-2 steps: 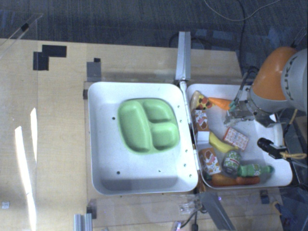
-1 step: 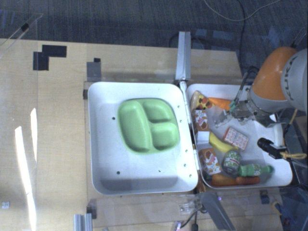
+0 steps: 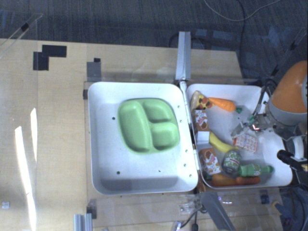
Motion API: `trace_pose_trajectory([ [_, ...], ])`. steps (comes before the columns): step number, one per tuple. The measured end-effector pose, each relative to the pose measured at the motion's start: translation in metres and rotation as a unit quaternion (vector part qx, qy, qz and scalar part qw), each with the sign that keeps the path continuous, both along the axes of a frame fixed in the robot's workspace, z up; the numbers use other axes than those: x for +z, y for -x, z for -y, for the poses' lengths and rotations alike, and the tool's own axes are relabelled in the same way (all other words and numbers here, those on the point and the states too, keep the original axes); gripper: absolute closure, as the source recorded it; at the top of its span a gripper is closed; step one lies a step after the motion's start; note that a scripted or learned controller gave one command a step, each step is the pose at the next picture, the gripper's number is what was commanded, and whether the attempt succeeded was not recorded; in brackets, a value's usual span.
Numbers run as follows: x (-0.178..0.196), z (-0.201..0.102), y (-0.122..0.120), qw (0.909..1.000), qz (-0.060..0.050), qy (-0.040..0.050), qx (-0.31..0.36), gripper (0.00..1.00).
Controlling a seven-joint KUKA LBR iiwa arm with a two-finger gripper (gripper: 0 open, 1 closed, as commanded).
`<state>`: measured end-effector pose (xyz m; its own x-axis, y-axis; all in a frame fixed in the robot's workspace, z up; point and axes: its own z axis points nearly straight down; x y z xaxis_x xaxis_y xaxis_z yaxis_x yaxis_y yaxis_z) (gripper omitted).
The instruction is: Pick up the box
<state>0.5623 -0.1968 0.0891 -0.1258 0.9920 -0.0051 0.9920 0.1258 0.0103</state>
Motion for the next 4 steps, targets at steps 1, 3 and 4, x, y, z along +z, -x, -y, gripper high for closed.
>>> trace_pose_trajectory([
  [1,0.013,-0.002,-0.003,1.0,0.003,-0.0011,0.001,1.0],
  [3,0.0,0.009,0.033,0.9989,0.001,-0.0002,0.048,0.0],
  [4,0.012,0.008,0.031,0.9988,0.004,0.0,0.048,1.0],
])
